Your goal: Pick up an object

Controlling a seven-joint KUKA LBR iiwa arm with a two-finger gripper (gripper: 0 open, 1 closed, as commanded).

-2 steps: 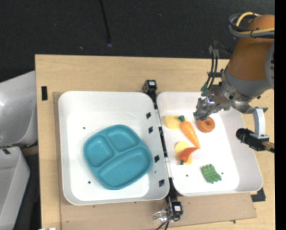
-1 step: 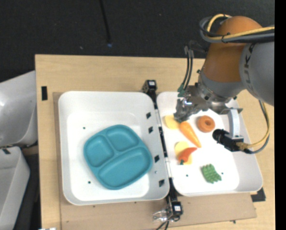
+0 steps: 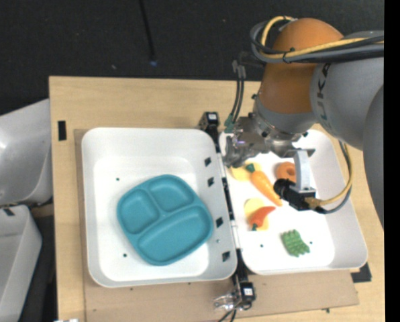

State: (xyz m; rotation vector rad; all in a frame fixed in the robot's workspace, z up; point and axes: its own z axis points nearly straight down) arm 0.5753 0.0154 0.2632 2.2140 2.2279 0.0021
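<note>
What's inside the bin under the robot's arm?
The right bin holds a carrot, a green piece, an orange-and-yellow piece and more toy food. The arm covers its far end, so anything there is hidden.

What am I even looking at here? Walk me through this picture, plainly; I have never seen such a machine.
This is a robot arm, grey with an orange band, reaching in from the right. One camera, fixed above the bench, looks down at a slant. The wooden bench bears two shallow white bins. The left bin holds a blue divided plate. The right bin holds small toy foods: a carrot, a yellow piece, an orange-red piece and a green piece. The arm's gripper hangs low over the right bin's upper left corner, near the carrot. I cannot see anything held between its fingers.
</note>
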